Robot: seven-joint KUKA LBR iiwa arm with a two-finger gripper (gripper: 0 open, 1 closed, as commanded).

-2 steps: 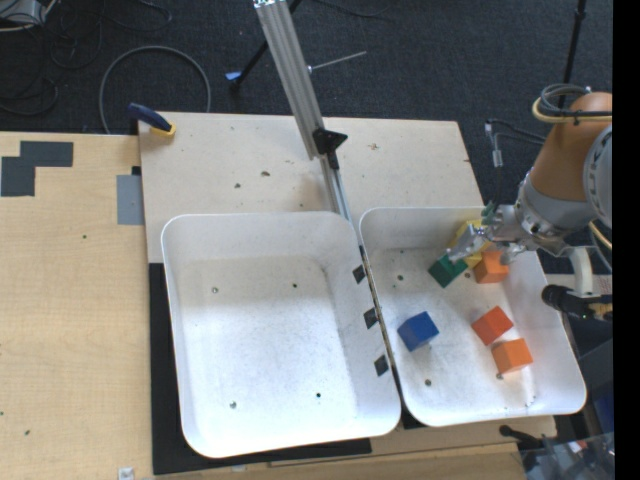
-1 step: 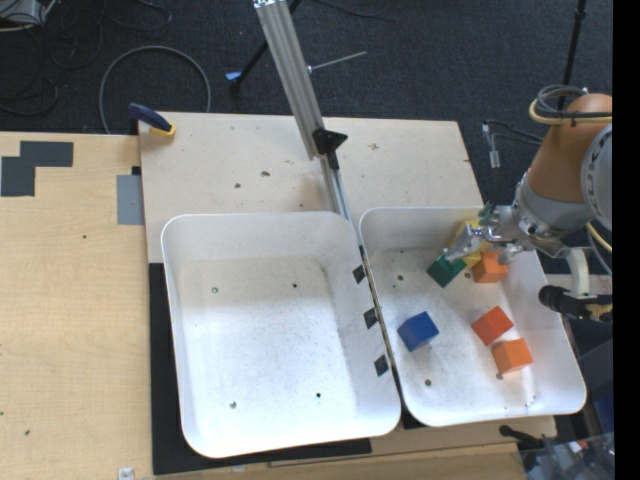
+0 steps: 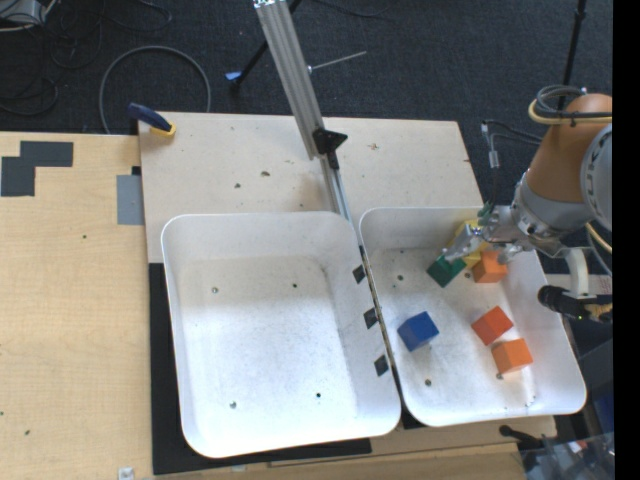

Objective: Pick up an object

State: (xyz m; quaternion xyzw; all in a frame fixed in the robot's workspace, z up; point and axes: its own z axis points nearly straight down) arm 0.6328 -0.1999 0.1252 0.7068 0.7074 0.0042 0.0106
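Observation:
My gripper hangs low over the far right part of the right bin, reaching in from the right. A dark green block lies just below and to the left of it, very close to the gripper's tip. A small orange block sits right beneath the gripper on its right side. Whether either block touches the gripper cannot be made out. Further forward in the same bin are a blue cube, a red-orange cube and an orange block.
The left bin stands beside the right one, with a divider carrying black clips between them. A slanted aluminium post rises behind the bins. A blue and yellow clamp sits at the bench's far left corner.

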